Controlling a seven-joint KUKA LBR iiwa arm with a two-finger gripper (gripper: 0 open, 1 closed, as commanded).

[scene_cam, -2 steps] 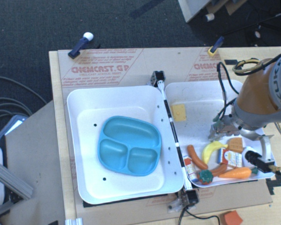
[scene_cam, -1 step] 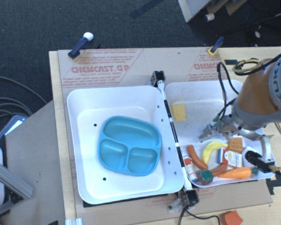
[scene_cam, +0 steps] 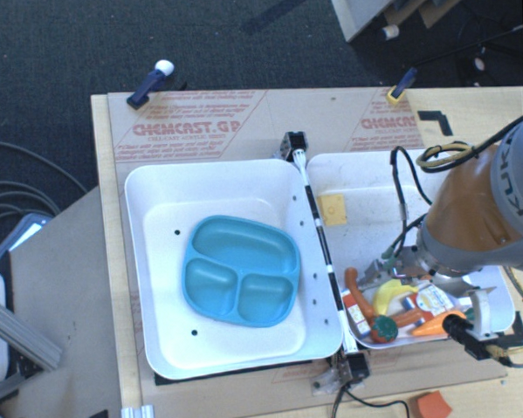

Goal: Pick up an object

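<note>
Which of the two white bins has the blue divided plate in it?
The left bin: the blue plate lies alone in it. The right bin holds small items.

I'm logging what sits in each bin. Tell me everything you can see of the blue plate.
The blue plate is a light blue divided dish with rounded corners, looking like smooth plastic. Raised ridges split it into three compartments: one long one along the far side, two smaller ones nearer the camera. It lies flat and right side up, turned slightly askew, on the floor of the left bin. Nothing rests in it, and the bin floor alone touches it.
</note>
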